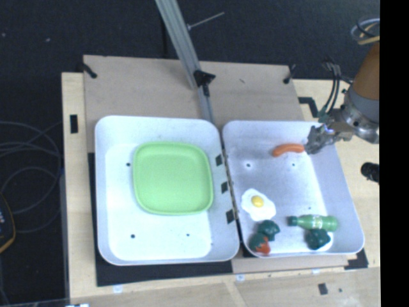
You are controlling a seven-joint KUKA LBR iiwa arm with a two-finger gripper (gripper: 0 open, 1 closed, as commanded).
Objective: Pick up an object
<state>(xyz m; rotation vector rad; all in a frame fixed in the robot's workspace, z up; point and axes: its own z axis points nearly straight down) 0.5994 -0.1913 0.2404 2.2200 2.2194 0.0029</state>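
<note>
The right bin [291,190] holds an orange sausage [287,149] near its far edge, a fried egg [258,203], a green bottle [314,222] lying on its side, a dark green broccoli piece [317,238], and a green and red vegetable [263,235] at the front. My gripper [317,139] hangs at the bin's far right rim, just right of the sausage's end. Whether it touches the sausage is unclear. The left bin [115,190] carries a light green square plate [172,178].
A grey metal pole [182,43] slants from the top down to the gap between the bins. The bench [255,85] stretches behind the bins. Black cables [335,88] trail at the arm on the right.
</note>
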